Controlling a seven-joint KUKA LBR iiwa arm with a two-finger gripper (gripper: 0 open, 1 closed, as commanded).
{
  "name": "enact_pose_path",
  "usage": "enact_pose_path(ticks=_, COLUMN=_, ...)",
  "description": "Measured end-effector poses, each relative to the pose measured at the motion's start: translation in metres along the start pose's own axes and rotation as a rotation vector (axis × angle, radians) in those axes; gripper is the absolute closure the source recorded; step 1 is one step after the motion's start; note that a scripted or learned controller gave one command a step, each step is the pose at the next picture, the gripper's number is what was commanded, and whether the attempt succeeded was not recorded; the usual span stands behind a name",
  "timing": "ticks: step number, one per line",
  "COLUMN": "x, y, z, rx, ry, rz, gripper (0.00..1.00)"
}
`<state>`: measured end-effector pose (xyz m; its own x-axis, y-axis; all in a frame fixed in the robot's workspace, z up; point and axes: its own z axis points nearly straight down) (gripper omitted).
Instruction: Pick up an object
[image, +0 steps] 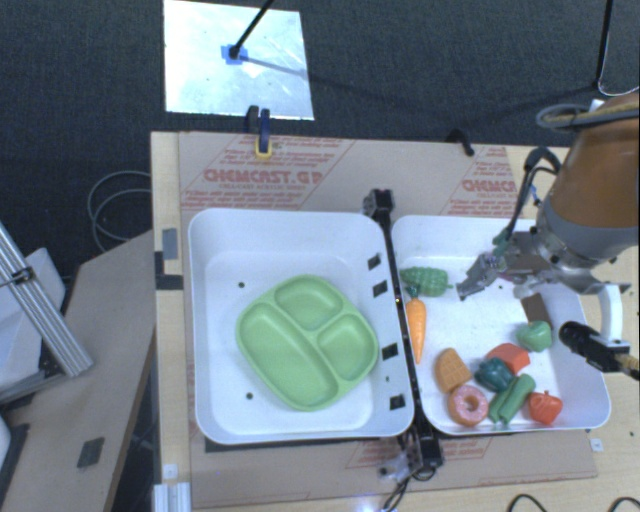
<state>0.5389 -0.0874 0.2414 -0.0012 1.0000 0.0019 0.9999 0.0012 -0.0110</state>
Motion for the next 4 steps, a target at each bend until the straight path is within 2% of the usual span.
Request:
enact_pose_path(ticks=1, x=0.000, y=0.002, z=-0.006, rx=-0.012, ry=-0.001, rz=-0.002, gripper=0.00)
enact_pose_path(ticks=2, x=-0.002, y=0.012, z=0.051, rx=-0.009, ry=-0.001, rz=0.000, gripper=0.00)
enact_pose_path(ticks=3, x=-0.002, y=0.004, z=0.110, rx=-0.008, ry=-0.001, rz=0.000, gripper=0.00)
enact_pose_path(ticks=4, x=-0.010, y=0.008, z=0.153, rx=-0.021, ry=-0.013, rz=0.008, gripper=0.00)
